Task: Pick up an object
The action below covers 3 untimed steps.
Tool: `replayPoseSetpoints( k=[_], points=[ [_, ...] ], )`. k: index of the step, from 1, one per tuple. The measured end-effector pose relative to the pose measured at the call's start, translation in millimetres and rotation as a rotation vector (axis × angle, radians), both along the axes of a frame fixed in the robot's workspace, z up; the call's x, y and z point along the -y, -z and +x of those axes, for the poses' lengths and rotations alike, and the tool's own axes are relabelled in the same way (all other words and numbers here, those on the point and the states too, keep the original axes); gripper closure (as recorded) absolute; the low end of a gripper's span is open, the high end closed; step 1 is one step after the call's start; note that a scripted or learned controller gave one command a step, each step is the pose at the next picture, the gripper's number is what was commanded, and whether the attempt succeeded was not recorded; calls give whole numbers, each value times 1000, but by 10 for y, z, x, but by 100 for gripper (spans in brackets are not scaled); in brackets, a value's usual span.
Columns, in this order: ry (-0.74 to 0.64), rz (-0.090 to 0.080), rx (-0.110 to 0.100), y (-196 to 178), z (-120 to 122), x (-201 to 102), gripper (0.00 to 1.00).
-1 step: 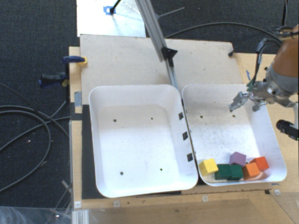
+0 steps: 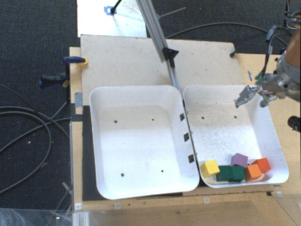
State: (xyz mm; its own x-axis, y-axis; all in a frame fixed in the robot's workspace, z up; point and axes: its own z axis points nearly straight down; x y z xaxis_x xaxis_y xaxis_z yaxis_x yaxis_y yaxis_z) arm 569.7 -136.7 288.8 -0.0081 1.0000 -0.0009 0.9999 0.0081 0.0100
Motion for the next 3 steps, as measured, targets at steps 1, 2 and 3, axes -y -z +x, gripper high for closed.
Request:
replayPoseSetpoints(
  k=[1, 2, 3],
  points=[
    [0, 0, 2, -1221, -496, -415, 0],
    [-3, -2, -1, -1294, -487, -407, 100],
    [0, 0, 3, -2570, -519, -733, 100]
  ],
)
